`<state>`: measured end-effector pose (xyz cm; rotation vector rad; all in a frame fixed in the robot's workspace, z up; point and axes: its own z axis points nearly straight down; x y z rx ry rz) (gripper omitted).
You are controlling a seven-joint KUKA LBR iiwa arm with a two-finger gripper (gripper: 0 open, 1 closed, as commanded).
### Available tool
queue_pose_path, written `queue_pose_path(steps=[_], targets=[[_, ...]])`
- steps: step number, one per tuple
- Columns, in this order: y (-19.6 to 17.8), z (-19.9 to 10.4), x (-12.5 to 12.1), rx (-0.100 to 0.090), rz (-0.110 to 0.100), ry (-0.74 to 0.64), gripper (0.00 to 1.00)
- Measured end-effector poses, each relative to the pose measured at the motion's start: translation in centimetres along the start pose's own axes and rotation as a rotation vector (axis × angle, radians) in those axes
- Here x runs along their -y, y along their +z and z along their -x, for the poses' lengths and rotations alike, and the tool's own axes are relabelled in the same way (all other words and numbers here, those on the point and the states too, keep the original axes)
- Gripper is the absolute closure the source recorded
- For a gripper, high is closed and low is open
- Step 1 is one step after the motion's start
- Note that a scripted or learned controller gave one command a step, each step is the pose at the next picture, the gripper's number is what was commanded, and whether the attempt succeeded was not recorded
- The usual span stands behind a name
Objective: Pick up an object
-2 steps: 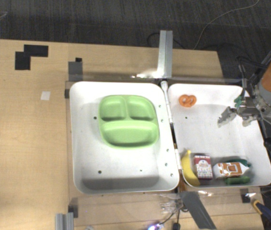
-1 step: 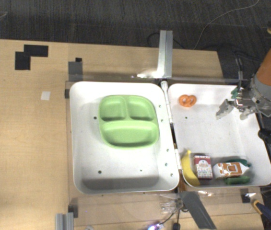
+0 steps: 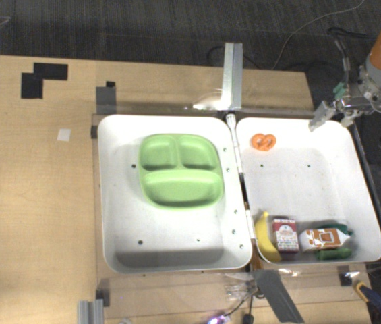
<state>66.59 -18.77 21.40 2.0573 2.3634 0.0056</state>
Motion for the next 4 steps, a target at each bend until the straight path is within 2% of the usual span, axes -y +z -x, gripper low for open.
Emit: queue_pose_path(steps=[1, 2, 3, 4], targets=[[-0.5, -9.5, -1.8, -0.003, -0.001, -0.130, 0.00], [8.8, -9.9, -1.7, -0.003, -0.003, -0.271, 0.00], [11.8, -9.5, -1.8, -0.004, -0.003, -0.240, 0.00], [10.9, -9.3, -1.9, 0.003, 0.004, -0.242, 1.00]])
